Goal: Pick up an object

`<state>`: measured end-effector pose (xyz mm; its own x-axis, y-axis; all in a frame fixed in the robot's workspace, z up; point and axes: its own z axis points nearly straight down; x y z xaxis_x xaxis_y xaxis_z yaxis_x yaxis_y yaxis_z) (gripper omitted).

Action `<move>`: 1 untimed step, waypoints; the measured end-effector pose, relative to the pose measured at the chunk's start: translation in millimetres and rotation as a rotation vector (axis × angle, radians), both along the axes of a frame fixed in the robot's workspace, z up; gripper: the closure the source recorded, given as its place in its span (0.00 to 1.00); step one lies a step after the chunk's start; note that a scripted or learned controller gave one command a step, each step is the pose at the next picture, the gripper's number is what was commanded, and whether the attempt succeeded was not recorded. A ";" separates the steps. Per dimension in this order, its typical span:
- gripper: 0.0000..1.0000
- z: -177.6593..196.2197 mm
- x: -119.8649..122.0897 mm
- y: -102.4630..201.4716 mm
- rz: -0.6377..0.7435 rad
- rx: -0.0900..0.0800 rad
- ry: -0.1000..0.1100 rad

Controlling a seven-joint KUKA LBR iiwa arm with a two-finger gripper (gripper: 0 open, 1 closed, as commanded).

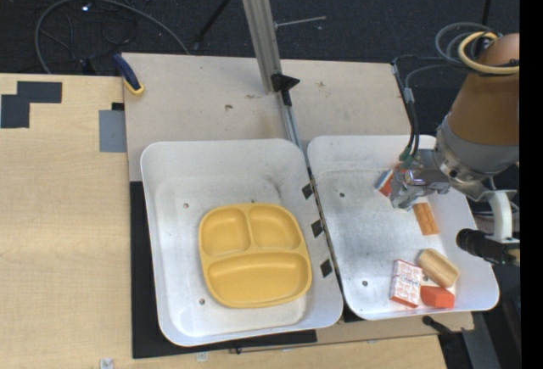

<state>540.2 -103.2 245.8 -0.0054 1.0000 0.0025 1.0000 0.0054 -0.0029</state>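
Note:
My gripper [411, 189] hangs low over the upper right part of the right bin [365, 248]. It sits right above a small red and white object [387, 182] at its left and an orange stick [426, 219] just below it. Nearer the bin's front right corner lie a red and white box [406, 282], a tan bun-like piece [438, 266] and a red block [438, 298]. Nothing shows between the fingers.
The left bin [170, 189] holds a yellow divided plate [254, 254]. An aluminium post [261, 28] rises behind the bins. Black clips [316, 227] line the seam between the two bins. The arm's grey body and orange band [488, 96] fill the right side.

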 end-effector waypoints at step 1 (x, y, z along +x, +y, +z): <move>1.00 6.1 3.1 53.8 0.000 -0.001 -0.001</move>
<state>543.3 -49.4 251.9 -0.0052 1.0000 0.0017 1.0000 0.0052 -0.0021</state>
